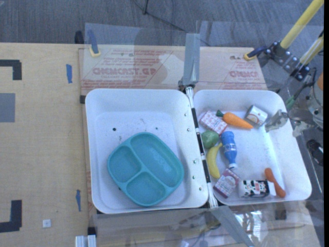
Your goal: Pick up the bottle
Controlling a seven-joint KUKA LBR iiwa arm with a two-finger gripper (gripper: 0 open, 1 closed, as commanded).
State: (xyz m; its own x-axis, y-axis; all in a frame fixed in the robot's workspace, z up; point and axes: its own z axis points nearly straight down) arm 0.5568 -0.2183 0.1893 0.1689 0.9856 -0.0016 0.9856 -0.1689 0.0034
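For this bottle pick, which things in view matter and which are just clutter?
Job: blue bottle; gripper; right bin.

Lying about: teal divided plate in left bin; banana; carrot; green vegetable; cow-print carton; pink packet.

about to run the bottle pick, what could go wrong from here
The blue bottle lies flat, touching the banana and close to the green vegetable, so the fingers may catch a neighbour or roll it. The gripper sits over the bin's far right rim and could clip it on descent.
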